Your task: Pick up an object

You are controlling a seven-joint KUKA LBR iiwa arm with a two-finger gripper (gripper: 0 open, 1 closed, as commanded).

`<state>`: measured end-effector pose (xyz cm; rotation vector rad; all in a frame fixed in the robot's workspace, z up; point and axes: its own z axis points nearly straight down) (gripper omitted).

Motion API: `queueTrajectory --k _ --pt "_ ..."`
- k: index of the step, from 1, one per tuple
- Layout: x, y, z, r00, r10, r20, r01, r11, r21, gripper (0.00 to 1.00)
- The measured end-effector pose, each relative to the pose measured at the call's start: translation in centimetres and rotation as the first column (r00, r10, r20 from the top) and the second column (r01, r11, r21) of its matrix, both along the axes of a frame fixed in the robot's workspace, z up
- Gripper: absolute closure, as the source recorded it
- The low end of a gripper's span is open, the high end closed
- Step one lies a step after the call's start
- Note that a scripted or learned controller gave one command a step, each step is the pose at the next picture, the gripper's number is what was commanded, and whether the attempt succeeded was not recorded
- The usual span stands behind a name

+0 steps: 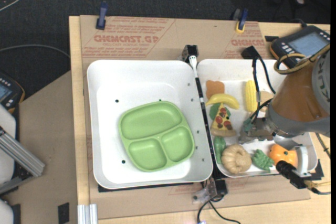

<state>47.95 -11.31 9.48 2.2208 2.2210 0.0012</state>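
Where bench sheet [131, 39] reads "CHEMCAST", gripper [251, 131] over right bin [231, 65], grip unclear.

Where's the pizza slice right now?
In the camera view the pizza slice lies in the right bin, near its left wall, just below the banana and above the bread roll.

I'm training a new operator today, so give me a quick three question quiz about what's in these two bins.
1. True or false: the green divided tray lies in the left bin.
2. Which sits nearest the end effector? A. corn cob B. pizza slice C. banana
3. Fill in: the bagel lies near the right bin's ____ edge.

Key: 1 true; 2 B; 3 front.
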Motion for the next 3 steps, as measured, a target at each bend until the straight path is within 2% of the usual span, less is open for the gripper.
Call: queueTrajectory --k 1,2,3 --pt "2.1 11.4 11.1 1.000 0.014 0.013 -0.015 1.000 0.004 1.00" --pt "0.0 20.8 22.9 1.000 0.014 0.013 -0.014 1.000 0.006 1.00" --pt "0.1 17.2 34.9 1.000 -0.001 0.016 0.001 1.000 0.002 1.00"
